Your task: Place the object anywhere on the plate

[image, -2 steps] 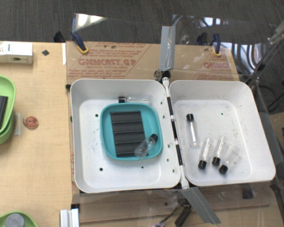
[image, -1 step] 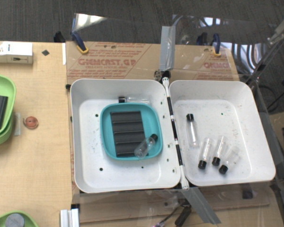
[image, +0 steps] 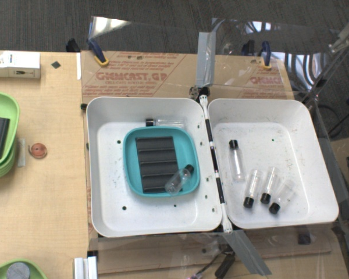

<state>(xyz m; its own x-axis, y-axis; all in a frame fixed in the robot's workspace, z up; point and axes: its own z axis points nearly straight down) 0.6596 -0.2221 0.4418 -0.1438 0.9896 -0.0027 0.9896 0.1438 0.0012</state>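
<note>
Wooden bench (image: pixel 41 214) — clear vial (image: pixel 179 179) tilted on teal plate (image: pixel 131 173)

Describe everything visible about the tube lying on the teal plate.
The tube is a small clear vial, plastic or glass by its look, with a dark cap at its upper right end. It lies on its side, slanted, at the lower right corner of the teal plate, partly over the plate's dark ribbed insert, in the left bin.
</note>
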